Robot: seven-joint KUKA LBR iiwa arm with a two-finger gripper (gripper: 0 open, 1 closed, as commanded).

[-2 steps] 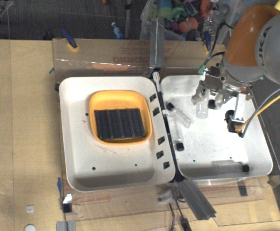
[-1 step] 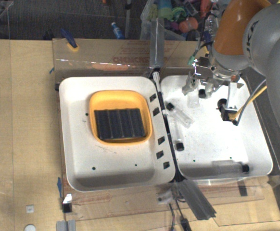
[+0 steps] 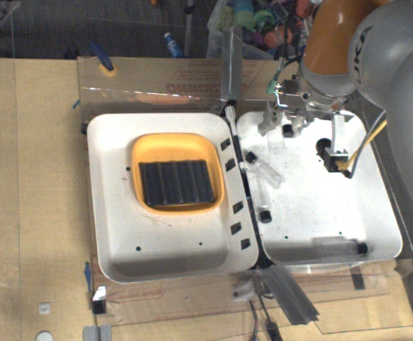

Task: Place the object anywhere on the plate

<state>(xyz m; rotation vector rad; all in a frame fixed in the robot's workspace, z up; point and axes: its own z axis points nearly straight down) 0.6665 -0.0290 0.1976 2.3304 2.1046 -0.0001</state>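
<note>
Arm hanging over the right bin [image 3: 377, 219] — plate [image 3: 177, 172] sitting in the left bin [image 3: 107, 212].

The orange plate is carrying a dark ridged block [image 3: 177, 182] at its middle. The pincer [image 3: 292, 123] is hovering above the right bin's far edge; whether it is released or clenched I cannot tell. A clear object [image 3: 269, 172] is lying below it — near the divider.

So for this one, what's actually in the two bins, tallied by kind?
Plates: 1, the yellow plate in the left bin
Dark ridged blocks: 1, the black block lying on the plate
Clear objects: 1, the clear object in the right bin
Total: 3
The pincer is over the right bin's far edge.
</note>
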